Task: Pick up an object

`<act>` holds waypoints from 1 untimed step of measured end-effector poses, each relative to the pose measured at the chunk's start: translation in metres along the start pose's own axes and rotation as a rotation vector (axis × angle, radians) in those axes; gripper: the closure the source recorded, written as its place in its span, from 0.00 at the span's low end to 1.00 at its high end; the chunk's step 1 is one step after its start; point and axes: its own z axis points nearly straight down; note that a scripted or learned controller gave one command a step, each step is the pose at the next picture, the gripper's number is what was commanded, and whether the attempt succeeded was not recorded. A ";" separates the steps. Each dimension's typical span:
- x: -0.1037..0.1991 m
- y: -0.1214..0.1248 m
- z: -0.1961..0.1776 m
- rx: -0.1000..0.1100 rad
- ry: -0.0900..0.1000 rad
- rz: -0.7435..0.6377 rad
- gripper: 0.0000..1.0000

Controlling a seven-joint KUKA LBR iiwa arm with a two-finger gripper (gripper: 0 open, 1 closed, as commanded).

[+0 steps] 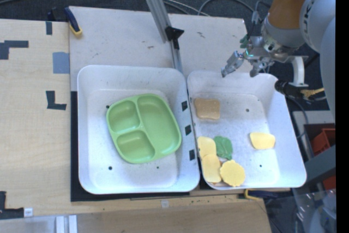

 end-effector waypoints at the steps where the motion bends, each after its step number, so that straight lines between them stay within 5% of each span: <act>1: 0.003 0.004 0.045 0.004 0.000 0.000 0.00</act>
